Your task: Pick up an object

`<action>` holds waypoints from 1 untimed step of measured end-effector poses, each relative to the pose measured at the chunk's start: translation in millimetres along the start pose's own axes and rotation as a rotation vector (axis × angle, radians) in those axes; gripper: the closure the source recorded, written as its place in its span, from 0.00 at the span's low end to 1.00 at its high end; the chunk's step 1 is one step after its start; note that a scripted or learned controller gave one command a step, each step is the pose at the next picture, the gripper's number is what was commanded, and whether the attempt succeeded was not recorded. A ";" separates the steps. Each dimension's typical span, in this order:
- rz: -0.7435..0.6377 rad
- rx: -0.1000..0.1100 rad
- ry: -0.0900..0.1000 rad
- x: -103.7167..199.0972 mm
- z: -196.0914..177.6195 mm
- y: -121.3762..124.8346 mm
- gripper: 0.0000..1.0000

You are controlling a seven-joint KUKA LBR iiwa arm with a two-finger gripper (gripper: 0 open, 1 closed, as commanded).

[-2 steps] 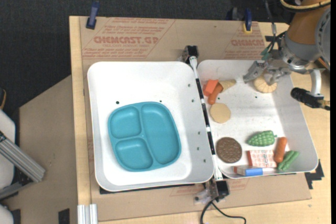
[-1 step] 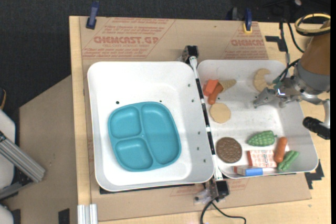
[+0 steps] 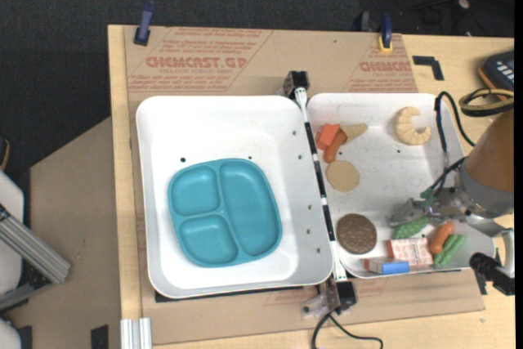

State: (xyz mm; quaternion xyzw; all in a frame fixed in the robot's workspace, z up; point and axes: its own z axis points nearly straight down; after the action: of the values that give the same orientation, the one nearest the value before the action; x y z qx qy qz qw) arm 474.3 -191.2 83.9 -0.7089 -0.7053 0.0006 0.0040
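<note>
The right bin (image 3: 372, 105) holds several toy foods. A croissant (image 3: 413, 126) lies at the back and an orange piece (image 3: 329, 140) at the back left. A tan disc (image 3: 343, 175) and a brown round patty (image 3: 357, 233) sit along the left wall. My gripper (image 3: 426, 211) hangs low over the front right corner, just above a green leafy piece (image 3: 409, 225). Beside it lie a small orange sausage shape (image 3: 441, 237), a green pod (image 3: 451, 249), a red-and-white packet (image 3: 410, 252) and a blue piece (image 3: 395, 266). The wrist hides how the gripper meets the green piece.
The left bin (image 3: 163, 120) carries a teal divided plate (image 3: 225, 211). The grey arm with its orange band (image 3: 497, 155) covers the right bin's right side. Black cables (image 3: 445, 127) loop over that bin's back right. Clamps sit on the bench's far edge.
</note>
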 end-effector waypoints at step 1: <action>-0.015 -0.013 -0.003 77.2 -36.2 52.3 0.00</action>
State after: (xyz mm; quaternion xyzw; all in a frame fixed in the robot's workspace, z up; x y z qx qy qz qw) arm 527.2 -114.4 120.2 -0.7037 -0.7104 -0.0028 -0.0017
